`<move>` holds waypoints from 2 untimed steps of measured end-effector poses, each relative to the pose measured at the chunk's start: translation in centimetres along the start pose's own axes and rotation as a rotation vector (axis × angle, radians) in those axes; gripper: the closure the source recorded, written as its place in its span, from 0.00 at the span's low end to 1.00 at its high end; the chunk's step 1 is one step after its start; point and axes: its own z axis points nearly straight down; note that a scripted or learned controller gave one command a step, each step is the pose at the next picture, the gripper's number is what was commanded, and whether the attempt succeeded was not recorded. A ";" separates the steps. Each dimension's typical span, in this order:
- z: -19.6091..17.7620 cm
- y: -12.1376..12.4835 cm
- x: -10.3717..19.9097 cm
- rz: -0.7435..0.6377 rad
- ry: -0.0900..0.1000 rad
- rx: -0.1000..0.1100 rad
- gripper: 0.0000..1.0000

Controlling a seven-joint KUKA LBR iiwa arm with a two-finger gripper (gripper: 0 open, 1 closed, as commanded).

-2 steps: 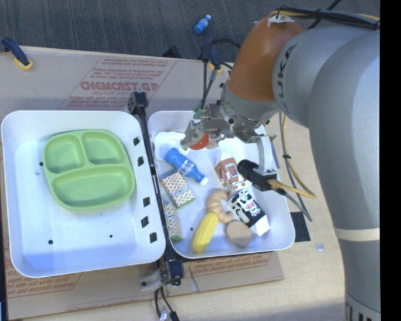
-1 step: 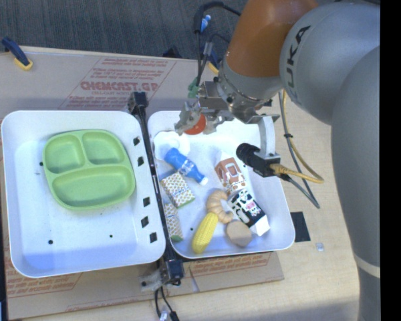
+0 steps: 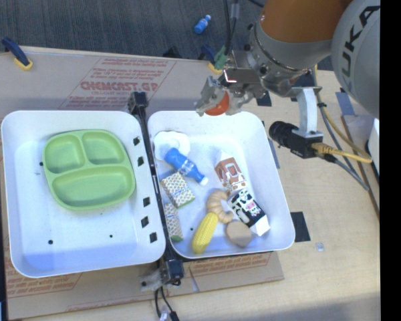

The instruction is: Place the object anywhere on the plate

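The camera view looks down on two white bins side by side on a cardboard-covered bench. The left bin (image 3: 13, 199) holds a green plate (image 3: 88, 169) with three compartments, lying flat toward its far side. The right bin (image 3: 275, 179) holds a scatter of things: a blue bottle (image 3: 184, 164) near the far left, a white lump (image 3: 172, 141) just beyond it, a patterned packet (image 3: 177, 190) nearer, a yellow corn cob (image 3: 204, 231) at the near edge, a tan pastry (image 3: 218, 202) beside it, a brown-and-white carton (image 3: 230, 173) and a black-and-white tube (image 3: 247, 210) toward the right.

The gripper (image 3: 217, 101) hangs over the far rim of the right bin, raised above it, and its fingers are clamped on a small orange-red object (image 3: 217, 106) that peeks out between them. That object is well apart from the plate, across the divider between the bins.
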 end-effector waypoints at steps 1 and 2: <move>18.0 -5.2 -1.8 0.001 -0.001 0.005 1.00; 16.9 -1.5 2.7 0.000 0.001 0.006 1.00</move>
